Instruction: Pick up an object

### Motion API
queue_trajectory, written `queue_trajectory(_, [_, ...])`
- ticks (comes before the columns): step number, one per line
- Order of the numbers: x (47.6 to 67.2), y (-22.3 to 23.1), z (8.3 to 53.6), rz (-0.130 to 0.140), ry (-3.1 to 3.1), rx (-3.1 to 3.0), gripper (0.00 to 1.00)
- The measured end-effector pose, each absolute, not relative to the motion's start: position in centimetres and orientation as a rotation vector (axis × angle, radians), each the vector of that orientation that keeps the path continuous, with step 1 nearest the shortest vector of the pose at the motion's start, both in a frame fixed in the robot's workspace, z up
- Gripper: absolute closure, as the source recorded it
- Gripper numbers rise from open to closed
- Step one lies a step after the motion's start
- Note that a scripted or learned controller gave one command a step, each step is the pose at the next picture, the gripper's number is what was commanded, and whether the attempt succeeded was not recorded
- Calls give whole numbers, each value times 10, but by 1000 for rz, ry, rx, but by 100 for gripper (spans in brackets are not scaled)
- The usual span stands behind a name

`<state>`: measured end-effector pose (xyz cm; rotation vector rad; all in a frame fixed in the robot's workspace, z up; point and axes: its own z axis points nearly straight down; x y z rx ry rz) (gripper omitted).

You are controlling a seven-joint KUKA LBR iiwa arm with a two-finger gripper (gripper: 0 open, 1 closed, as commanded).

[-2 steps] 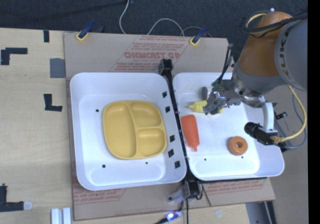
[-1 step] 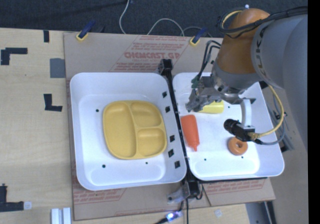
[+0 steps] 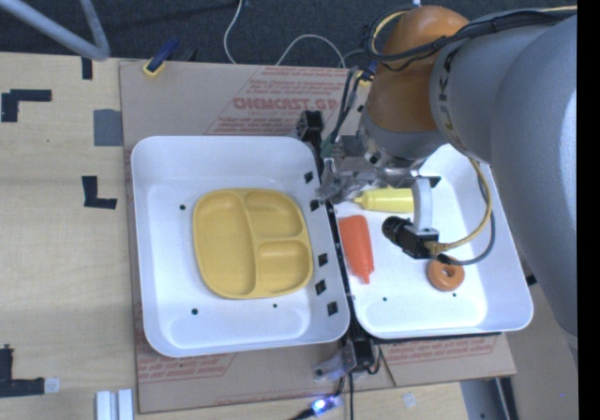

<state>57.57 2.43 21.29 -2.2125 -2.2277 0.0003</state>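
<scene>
2 shallow white plastic bins sit side by side on a sheet of brown printed cardboard (image 3: 272, 99). The left bin (image 3: 159, 174) holds 1 thing: a yellow plastic divided tray (image 3: 251, 242) with 3 compartments, lying flat near the bin's middle.

The right bin (image 3: 487, 310) holds 3 things. A yellow plastic squeeze bottle (image 3: 386, 200) lies on its side near the bin's upper left. Just below it, beside the wall shared by the 2 bins, lies an orange carrot-shaped toy (image 3: 356, 246), pointing down the frame. An orange-brown ring like a small doughnut (image 3: 445, 275) lies to the carrot's right, apart from it.

The grey arm with its orange band reaches over the right bin. Its gripper (image 3: 349, 182) hangs at the bottle's left end, close to the dividing wall. I cannot tell how it is set or whether it grips anything.
</scene>
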Motion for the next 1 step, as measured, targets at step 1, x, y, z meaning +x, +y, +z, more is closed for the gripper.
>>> queue_trajectory(1, [606,73,219,-2,-2228,-2214,100])
